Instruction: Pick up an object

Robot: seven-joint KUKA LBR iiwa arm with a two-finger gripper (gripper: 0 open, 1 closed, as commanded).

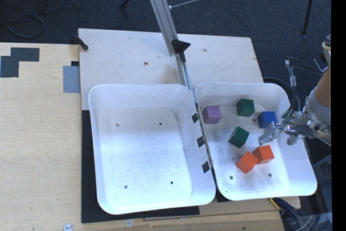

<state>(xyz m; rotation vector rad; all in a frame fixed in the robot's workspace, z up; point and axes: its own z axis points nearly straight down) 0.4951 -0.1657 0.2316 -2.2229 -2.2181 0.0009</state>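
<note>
White plastic walls of the right bin (303, 184) keep six small blocks together near its middle, and the gripper (277, 132) hangs over its right edge, just above the orange block (264, 153), fingers apart and holding nothing, probably to descend on it.

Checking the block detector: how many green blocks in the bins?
2, both in the right bin. One green block sits near the back, between the purple and blue ones; the other green block lies mid-bin, above the orange pair. None looks hidden.
</note>
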